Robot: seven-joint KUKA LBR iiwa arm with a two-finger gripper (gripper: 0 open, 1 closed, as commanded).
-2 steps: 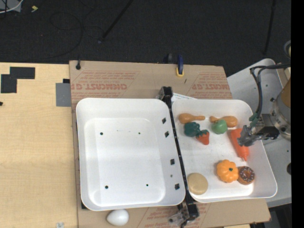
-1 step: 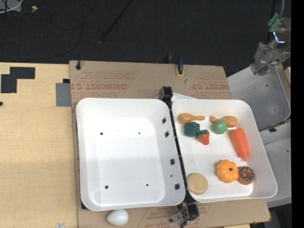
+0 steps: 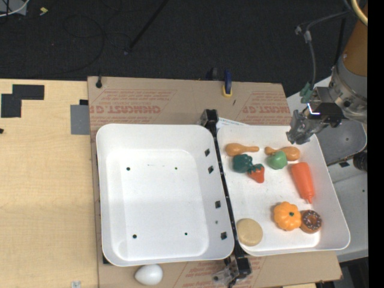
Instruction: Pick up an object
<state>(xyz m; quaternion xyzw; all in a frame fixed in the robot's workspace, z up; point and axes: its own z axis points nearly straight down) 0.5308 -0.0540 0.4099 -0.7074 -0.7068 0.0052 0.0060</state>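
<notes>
Near the right bin's far rim [image 3: 264,125], the two-finger gripper [image 3: 298,134], clamped on nothing visible, hovers above the orange plastic toy carrot [image 3: 303,181], probably light, rigid and slick, best pinched across its thicker middle.

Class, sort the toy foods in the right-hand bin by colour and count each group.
Orange: 4 (carrot, pumpkin, two drumsticks)
Green: 2 (apple, broccoli)
Red: 1 (strawberry)
Brown: 1 (doughnut)
Cream: 1 (bun)
Total: 9
</notes>
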